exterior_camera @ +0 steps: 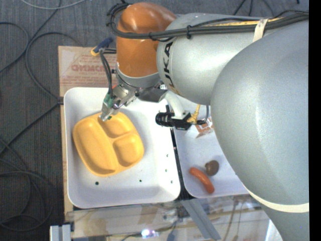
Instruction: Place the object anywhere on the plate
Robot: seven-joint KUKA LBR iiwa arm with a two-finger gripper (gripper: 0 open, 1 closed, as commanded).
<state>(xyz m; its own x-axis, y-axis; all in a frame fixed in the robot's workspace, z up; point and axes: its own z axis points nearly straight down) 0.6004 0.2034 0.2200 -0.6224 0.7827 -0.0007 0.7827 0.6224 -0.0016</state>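
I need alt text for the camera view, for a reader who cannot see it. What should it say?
A grey arm with an orange band holds its gripper over the upper edge of a yellow divided plate in the left white bin. The right bin contains a small orange sausage-shaped object and a brown round object.

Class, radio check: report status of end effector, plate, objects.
End effector over yellow plate's upper rim, grip unclear. Sausage and brown item in right bin. Nothing blocking.

A dark grey carpeted floor (30,44) is lying around my bench, with thin black and white cables (37,4) trailing across it. A flat brown printed cardboard sheet (83,69) is poking out beyond my bins.
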